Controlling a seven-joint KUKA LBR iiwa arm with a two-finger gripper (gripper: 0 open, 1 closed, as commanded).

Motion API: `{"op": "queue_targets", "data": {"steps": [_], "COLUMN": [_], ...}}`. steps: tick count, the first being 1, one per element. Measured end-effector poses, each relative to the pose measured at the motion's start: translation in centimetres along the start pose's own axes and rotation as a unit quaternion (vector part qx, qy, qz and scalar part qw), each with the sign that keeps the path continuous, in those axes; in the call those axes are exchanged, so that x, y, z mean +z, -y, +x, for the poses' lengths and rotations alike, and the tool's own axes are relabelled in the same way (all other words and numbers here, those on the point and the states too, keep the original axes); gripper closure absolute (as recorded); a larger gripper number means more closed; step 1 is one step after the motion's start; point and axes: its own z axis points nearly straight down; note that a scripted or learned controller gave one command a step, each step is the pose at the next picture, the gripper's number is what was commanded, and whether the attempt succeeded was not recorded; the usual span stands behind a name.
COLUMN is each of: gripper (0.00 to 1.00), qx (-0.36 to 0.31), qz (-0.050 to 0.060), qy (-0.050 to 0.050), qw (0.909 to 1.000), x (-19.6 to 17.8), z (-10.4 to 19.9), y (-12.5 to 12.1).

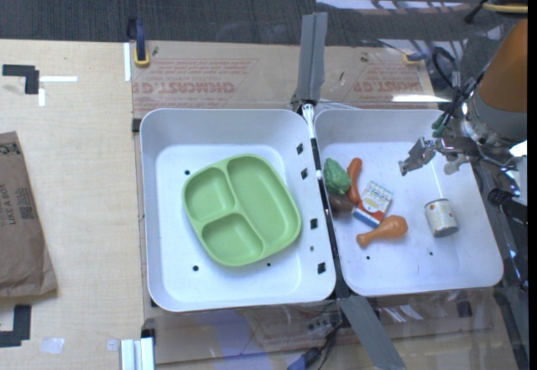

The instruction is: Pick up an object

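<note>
Left bin (159, 217) holds a green divided plate (242, 211). Right bin (470, 276), beside it, holds mixed items; gripper (432, 152) above, jaw state indiscernible.

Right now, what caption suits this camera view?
Robot claw hovers over right bin of small objects; green divided plate sits in left bin.

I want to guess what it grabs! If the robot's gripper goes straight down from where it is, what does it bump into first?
Probably the bare white floor of the right bin. The two-finger gripper hangs above an open patch, with the small white can off to one side, though depth is hard to judge.
</note>
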Motion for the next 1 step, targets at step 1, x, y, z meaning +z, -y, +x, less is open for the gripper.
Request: {"op": "queue_targets", "data": {"steps": [1], "gripper": [0.00], "qx": [0.013], "qz": [0.000], "qy": [0.000], "qw": [0.9999], "x": [8.43], "z": [5.90], "y": [0.76]}}
